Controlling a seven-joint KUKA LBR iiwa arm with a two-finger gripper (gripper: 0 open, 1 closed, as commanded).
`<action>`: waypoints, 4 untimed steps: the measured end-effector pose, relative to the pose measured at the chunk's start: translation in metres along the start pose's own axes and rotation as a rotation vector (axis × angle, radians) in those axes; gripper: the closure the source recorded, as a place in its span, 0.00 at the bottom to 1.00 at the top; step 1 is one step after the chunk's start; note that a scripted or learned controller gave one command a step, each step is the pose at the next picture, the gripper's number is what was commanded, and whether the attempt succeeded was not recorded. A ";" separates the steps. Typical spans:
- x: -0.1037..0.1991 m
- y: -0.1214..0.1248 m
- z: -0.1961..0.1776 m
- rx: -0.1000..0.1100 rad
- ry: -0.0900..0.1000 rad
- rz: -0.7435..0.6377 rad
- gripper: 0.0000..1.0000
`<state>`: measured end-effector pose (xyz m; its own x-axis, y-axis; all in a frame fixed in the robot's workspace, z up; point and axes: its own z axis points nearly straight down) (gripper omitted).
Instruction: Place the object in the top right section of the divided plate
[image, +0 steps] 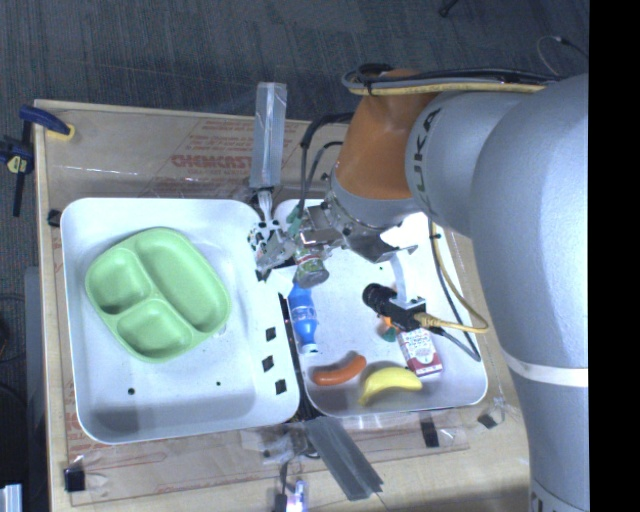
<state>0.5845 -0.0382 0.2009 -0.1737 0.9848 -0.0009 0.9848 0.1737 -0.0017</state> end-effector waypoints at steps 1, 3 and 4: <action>0.096 0.041 -0.043 0.000 0.000 -0.169 1.00; 0.060 0.078 -0.155 -0.002 0.000 -0.263 1.00; 0.123 -0.036 -0.130 0.000 0.000 -0.166 1.00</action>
<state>0.5276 0.0769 0.3309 -0.3343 0.9425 -0.0007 0.9425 0.3343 -0.0019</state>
